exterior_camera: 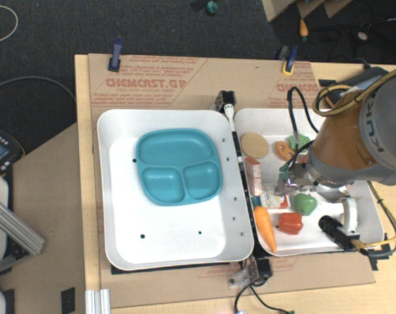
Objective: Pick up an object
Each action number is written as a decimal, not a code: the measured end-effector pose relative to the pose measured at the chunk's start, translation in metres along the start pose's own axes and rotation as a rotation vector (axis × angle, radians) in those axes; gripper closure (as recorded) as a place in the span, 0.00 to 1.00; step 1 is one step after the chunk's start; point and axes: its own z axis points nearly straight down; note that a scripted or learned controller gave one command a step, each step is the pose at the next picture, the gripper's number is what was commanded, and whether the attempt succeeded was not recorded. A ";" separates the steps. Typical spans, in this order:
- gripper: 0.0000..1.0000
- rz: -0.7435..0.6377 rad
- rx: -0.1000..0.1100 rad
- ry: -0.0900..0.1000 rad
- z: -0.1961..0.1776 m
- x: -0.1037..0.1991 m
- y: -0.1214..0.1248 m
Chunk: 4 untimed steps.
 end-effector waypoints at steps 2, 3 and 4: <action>1.00 -0.012 0.026 0.019 -0.098 0.103 -0.035; 1.00 -0.011 0.014 0.019 -0.244 0.162 -0.029; 1.00 -0.008 0.020 0.018 -0.331 0.208 -0.027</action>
